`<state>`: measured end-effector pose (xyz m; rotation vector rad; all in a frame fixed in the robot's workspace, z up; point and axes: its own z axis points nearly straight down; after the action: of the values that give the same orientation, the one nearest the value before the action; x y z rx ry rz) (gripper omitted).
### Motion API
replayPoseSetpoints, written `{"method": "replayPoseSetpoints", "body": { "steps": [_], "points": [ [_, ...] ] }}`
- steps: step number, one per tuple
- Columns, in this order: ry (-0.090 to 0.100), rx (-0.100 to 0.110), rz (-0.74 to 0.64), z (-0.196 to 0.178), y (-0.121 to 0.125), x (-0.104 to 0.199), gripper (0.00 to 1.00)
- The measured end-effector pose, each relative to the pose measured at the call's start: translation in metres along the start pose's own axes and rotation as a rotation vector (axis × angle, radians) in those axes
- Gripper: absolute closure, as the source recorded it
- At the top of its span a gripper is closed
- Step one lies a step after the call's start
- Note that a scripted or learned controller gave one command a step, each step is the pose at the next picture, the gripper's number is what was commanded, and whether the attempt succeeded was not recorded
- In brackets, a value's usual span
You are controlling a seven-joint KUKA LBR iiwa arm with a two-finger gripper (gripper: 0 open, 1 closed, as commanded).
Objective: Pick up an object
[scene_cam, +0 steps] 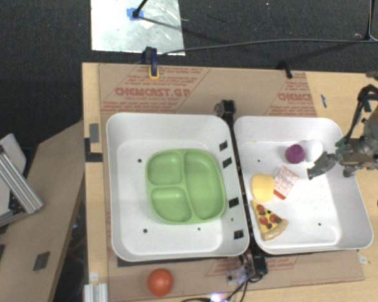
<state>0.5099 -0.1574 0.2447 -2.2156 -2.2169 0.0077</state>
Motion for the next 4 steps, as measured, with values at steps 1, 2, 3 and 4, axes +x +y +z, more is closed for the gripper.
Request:
{"method": "replayPoseSetpoints", "body": {
  "steps": [1,2,3,4],
  "points": [
    [-0.002,-0.010,-0.003,-0.005,0.002,0.000,0.00],
    [-0.001,-0.007,-0.001,0.037,0.003,0.005,0.00],
    [-0.001,-0.007,-0.001,0.079,0.003,0.007,0.00],
    [-0.001,-0.008,-0.001,0.122,0.008,0.006,0.00]
  ]
}}
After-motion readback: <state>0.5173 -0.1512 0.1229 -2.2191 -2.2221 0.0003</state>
